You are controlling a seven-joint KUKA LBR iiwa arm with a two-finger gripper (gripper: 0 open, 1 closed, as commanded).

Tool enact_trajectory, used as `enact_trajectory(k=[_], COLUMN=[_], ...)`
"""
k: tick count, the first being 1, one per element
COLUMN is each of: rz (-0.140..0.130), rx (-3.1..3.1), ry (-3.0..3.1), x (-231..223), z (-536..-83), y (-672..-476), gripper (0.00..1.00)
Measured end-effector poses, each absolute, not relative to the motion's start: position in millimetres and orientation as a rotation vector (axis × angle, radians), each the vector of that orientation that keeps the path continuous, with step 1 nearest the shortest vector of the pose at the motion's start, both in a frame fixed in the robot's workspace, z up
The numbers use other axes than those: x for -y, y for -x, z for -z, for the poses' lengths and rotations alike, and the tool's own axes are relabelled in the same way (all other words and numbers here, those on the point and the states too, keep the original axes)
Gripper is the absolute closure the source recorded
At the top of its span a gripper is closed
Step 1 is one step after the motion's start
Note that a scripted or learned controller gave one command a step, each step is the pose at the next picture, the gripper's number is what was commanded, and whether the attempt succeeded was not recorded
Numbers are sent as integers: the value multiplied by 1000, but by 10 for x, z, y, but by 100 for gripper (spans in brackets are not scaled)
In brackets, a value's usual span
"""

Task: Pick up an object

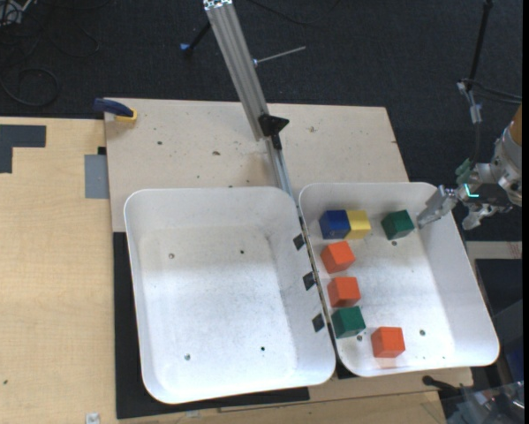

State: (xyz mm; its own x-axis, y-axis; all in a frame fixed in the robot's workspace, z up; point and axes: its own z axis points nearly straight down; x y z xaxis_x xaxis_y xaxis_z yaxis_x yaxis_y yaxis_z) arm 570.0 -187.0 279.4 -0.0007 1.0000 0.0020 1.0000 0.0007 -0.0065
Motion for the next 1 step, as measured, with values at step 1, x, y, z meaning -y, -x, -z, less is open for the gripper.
enact_trajectory(k=[1], rz=[-2], rx=[2221], ry=[2219], x=[1872], z=[-2815], y=[-5706], gripper=[0])
